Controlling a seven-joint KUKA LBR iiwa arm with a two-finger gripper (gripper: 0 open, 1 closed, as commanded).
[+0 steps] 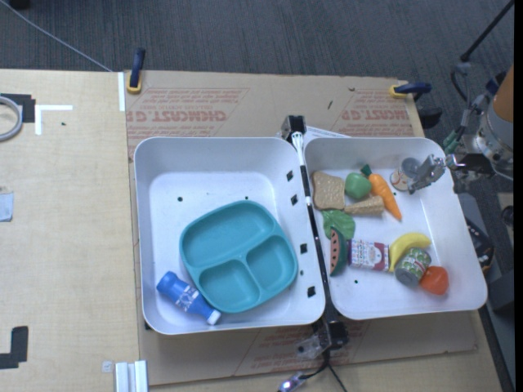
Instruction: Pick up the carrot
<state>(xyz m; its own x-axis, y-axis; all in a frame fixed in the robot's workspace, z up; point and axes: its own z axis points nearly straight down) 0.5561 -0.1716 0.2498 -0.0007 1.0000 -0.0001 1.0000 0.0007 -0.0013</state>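
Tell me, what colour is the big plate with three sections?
The three-section plastic plate is teal blue, seen clearly in the camera view.

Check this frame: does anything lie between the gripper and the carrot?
No. In the camera view, bare white bin floor separates the gripper from the carrot; they are close but apart.

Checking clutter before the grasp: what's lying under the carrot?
The carrot lies tilted in the right bin, its lower tip on bare white floor. Its leafy end sits against the green fruit and bread slice. Anything directly beneath its body is covered.
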